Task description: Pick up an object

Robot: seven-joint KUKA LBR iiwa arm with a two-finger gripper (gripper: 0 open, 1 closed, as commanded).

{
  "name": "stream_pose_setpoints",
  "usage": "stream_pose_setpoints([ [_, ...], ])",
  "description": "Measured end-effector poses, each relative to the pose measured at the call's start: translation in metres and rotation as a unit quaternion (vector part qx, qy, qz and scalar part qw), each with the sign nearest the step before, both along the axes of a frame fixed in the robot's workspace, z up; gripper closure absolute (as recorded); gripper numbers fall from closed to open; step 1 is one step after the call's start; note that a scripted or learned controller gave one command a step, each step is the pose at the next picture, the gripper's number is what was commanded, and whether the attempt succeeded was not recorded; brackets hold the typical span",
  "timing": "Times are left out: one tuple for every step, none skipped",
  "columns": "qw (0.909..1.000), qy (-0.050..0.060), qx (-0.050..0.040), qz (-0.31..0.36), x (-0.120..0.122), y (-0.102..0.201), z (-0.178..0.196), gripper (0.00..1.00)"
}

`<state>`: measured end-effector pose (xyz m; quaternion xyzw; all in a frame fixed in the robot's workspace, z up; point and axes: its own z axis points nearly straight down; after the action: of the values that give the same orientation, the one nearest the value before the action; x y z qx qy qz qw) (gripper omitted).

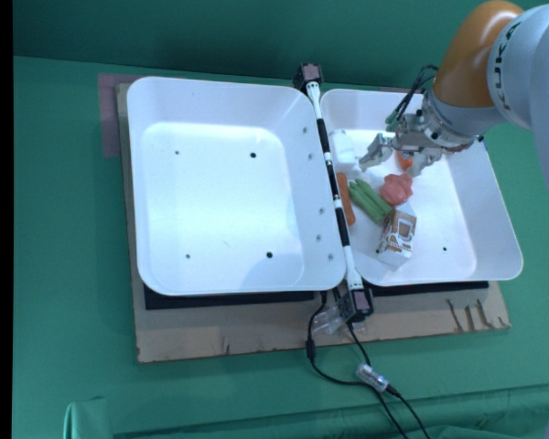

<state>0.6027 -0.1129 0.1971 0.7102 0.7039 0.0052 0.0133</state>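
On the left, a wide white bin point(221, 186) is seen lying on the green desk point(64, 245), a few dark dots marking its floor. A black-and-white strip point(334, 186) is seen running along the seam where the two bins meet, and below it a dark cable point(348, 359) is trailed toward the front edge of the desk.

Across the seam, the right bin point(476, 236) is found holding a small cluster of things, all gathered in its left half. A thin orange carrot-like piece point(347, 199) is laid just beside the dividing wall, with a green vegetable point(371, 201) angled next to it. A whitish item point(345, 146) is tucked against the wall above them. Lower down, a small carton point(397, 237) with a brown and white print is seen tilted on the bin floor. A reddish lump point(397, 188) is seen just above the carton.

Over that cluster the gripper point(404, 152) is held, reached in from the right on the grey arm point(522, 53) with its orange band. The jaws are seen spread, nothing pinched between them. The reddish lump lies just below the jaws, a little apart from the fingertips; the green vegetable lies down and to their left, and the carton well below.
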Motion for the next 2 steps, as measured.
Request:
stream_pose_setpoints([
  [1.0000, 0.001, 0.0029, 0.003, -0.022, -0.007, -0.011, 0.00],
  [1.0000, -0.001, 0.0013, 0.001, -0.020, -0.009, -0.001, 1.00],
])
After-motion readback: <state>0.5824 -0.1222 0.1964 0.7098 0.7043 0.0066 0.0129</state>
